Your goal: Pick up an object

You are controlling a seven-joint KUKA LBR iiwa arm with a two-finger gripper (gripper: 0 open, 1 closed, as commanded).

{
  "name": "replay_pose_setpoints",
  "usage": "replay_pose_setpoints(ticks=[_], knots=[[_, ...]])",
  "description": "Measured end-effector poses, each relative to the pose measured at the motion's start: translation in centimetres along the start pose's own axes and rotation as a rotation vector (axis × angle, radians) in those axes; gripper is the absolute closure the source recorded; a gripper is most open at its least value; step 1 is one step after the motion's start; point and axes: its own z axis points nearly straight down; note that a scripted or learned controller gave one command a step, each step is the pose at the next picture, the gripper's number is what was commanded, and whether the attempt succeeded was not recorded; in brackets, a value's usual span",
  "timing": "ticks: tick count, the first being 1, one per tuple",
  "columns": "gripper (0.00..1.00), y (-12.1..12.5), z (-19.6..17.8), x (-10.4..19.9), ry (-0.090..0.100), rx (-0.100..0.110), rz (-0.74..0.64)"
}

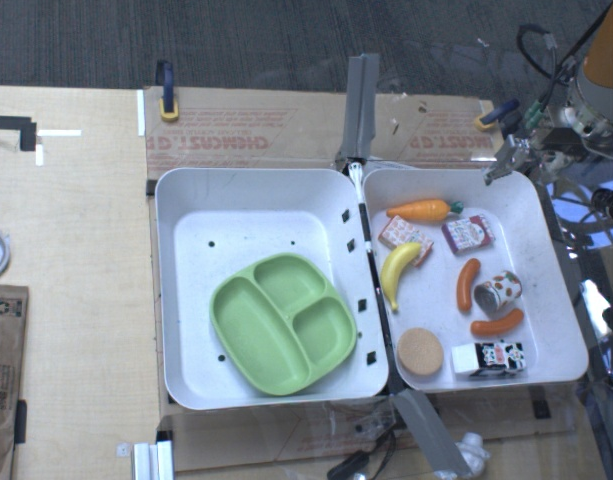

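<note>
The right bin (546, 230) holds several items: an orange carrot (423, 209), a yellow banana (397, 268), two red snack packets (404, 234) (466, 233), two red sausages (468, 284) (497, 323), a small printed can (497, 290), a round tan cookie (420, 351) and a black-and-white carton (489, 358). My gripper (508, 160) hangs over the bin's far right corner, apart from every item and nearest the carrot and the right-hand packet. Nothing is seen in it.
The left bin (186, 268) contains a green divided plate (283, 322). A grey post (360, 108) stands between the bins at the back. Clamps (166, 103) (496, 118) and cables sit behind, on the cardboard sheet.
</note>
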Motion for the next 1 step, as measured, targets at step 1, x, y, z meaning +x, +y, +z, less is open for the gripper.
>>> replay_pose_setpoints(ticks=[1], knots=[[0.00, -1.95, 15.02, 1.09, 0.000, 0.001, 0.009]])
